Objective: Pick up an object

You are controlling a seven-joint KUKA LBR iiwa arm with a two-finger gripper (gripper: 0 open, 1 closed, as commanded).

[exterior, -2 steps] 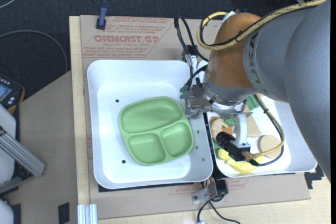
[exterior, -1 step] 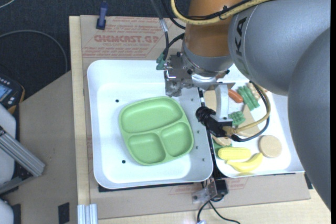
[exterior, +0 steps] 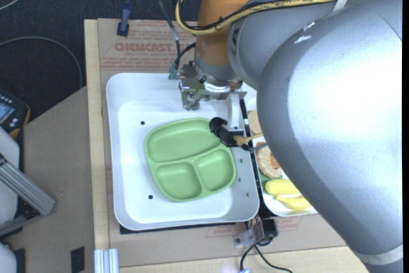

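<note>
A light green divided plate [exterior: 188, 160] with three compartments lies flat in the middle of the left white bin [exterior: 128, 156]. My gripper [exterior: 190, 101] hangs over the far part of that bin, just beyond the plate's far edge and not touching it. Nothing shows between its tips. The big grey arm covers most of the right bin [exterior: 276, 208]. At that bin's near left corner lie two yellow banana-like pieces [exterior: 285, 194] and, beyond them, a pale round item [exterior: 268, 163] partly hidden by the arm.
The bins stand on a cardboard sheet [exterior: 140, 48] with red print. A small blue object [exterior: 124, 19] lies at the sheet's far edge. Grey metal framing [exterior: 25, 192] stands at the left, off the bench.
</note>
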